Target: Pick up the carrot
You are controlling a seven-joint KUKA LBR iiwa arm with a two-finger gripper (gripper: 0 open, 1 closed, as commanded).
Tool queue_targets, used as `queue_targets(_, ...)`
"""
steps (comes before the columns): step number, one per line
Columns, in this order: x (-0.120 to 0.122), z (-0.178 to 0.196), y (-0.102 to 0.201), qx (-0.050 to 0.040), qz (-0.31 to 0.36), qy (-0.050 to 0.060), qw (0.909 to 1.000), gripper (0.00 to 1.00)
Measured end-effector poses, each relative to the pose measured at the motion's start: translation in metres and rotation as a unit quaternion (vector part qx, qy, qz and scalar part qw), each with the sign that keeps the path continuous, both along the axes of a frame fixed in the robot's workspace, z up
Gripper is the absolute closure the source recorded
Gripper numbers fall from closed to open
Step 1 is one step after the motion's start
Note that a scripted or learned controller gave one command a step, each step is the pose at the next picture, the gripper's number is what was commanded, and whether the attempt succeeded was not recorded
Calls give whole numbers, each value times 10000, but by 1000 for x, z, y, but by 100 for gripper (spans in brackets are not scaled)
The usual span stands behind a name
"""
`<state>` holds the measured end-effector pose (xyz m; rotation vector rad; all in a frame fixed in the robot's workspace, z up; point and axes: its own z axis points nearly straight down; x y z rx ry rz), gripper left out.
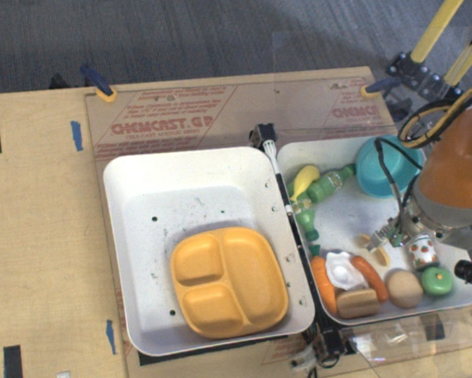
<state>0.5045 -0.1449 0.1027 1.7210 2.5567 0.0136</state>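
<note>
Carrot (322,284) in bin; cardboard (237,109) reads "CHEMCAST".

Red print runs across the brown protective sheet (237,109) lying on the tabletop behind the two bins. At its left the repeated lettering reads roughly "CHEMCAST GP", with smaller lines above and below too fine to read. At the sheet's right end the same red print shows again, cut off and blurred, legible only as "CHEMCA"
</note>
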Motion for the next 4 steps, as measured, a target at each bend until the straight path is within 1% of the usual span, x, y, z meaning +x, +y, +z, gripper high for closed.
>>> queue_targets(1, -7, 0, -14, 28, 962, 17, 9954, 100)
queue_targets(2, -3, 0, -26, -21, 2285, 74, 9735, 100)
queue_targets(3, -7, 0, -23, -122, 2853, 49, 9583, 100)
queue_targets(4, 0, -1, 32, -73, 2083, 71, 9780, 100)
